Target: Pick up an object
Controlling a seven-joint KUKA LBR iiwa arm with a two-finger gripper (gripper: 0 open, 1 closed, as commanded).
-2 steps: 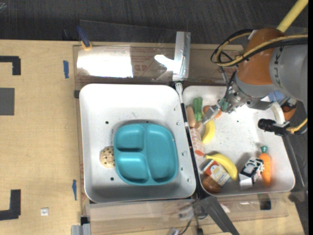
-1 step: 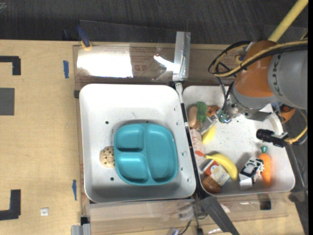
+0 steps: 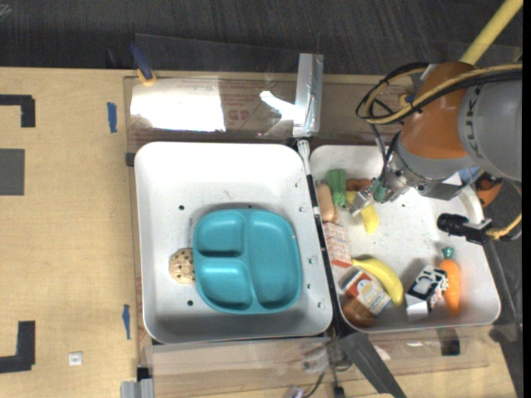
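My gripper (image 3: pixel 366 203) hangs over the upper left part of the right bin (image 3: pixel 415 230), under the grey wrist with its orange band. A small yellow piece (image 3: pixel 369 220) lies right below its tip, and whether they touch is unclear. Just to its left lie a green item (image 3: pixel 336 181) and a tan sausage-shaped piece (image 3: pixel 325 202). Farther toward the front of that bin are a banana (image 3: pixel 383 275), a brown jar with a red-and-white label (image 3: pixel 363 295), a black-and-white carton (image 3: pixel 426 287) and a carrot (image 3: pixel 451 285).
The left bin (image 3: pixel 158 181) holds a teal divided plate (image 3: pixel 246 259) with a cookie (image 3: pixel 182 265) at its left side. A red-and-white packet (image 3: pixel 336 244) lies along the right bin's left wall. Cables and a black fitting (image 3: pixel 455 222) hang by the arm.
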